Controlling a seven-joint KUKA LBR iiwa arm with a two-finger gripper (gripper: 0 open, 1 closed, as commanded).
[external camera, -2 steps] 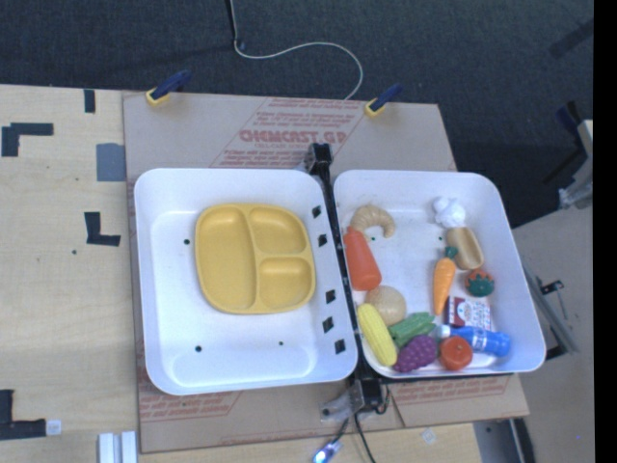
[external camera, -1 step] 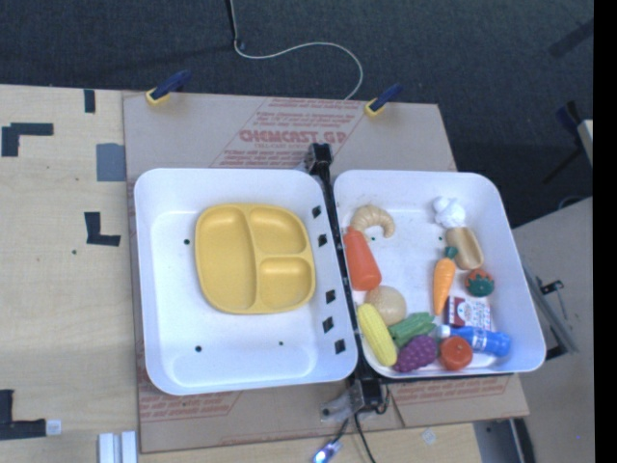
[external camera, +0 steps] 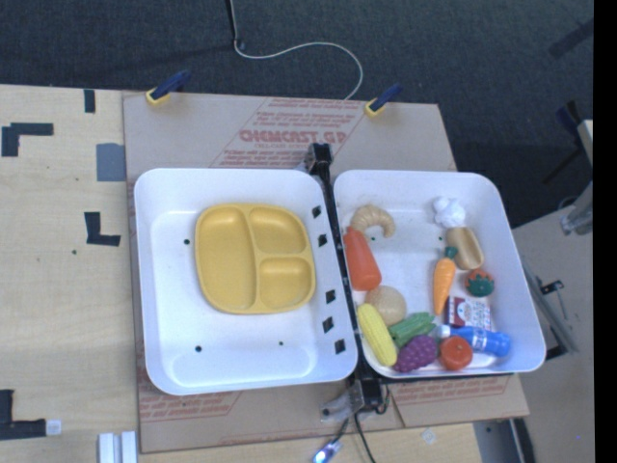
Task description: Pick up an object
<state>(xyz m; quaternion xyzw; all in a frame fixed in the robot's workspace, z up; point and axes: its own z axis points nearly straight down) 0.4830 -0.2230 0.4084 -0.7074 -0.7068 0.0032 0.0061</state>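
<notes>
The right bin (external camera: 501, 210) holds several toy foods. A croissant (external camera: 374, 220) lies at its upper left, with a red-orange pepper (external camera: 362, 260) below it. A tan onion (external camera: 387, 304), a yellow corn cob (external camera: 377, 334), a green pickle (external camera: 413, 326) and purple grapes (external camera: 417, 353) crowd the lower left. A white garlic (external camera: 446, 210), a hot dog bun (external camera: 466, 247), a carrot (external camera: 442, 285), a strawberry (external camera: 479, 283), a tomato (external camera: 455, 353) and a blue bottle (external camera: 482, 340) lie to the right.
The left bin (external camera: 159, 287) holds a yellow divided plate (external camera: 254, 257). Both bins rest on a cardboard sheet (external camera: 280, 133) fixed by yellow-blue clamps (external camera: 167, 87). A white cable (external camera: 299, 51) loops over the dark floor behind.
</notes>
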